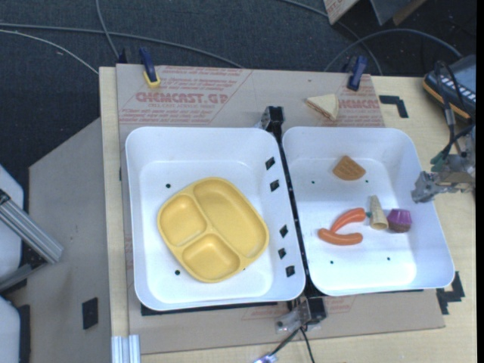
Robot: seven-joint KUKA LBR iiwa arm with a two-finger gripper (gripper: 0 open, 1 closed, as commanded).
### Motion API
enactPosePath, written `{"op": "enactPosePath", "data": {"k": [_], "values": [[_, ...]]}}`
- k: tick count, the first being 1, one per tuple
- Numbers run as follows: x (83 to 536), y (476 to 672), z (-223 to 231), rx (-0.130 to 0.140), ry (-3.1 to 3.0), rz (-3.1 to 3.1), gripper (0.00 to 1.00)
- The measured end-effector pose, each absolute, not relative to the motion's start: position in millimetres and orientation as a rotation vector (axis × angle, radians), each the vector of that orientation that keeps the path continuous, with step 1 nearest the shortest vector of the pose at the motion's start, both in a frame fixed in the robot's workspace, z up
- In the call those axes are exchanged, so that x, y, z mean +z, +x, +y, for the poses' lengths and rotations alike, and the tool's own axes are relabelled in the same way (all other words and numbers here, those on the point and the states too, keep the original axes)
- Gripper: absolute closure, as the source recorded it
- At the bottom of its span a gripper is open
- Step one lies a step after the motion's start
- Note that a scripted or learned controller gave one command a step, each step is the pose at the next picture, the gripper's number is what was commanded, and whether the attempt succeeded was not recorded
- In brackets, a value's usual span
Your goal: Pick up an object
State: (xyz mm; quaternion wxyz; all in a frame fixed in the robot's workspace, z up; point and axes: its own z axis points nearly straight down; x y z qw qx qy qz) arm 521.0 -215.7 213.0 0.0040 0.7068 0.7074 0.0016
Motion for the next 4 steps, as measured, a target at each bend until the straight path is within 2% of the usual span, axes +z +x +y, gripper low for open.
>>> {"op": "enactPosePath", "data": {"k": [1,2,3,4], "values": [[218.4,521.7,-215.9,0.002,2.219,2.220,1.00],[227.0,531.9,-168.5,0.005,2.214,2.228,1.00],[218.3,552.8,-120.4,0.003,2.214,2.228,1.00],[210.9,562.6,-65.1,0.002,2.216,2.231,1.00]]}}
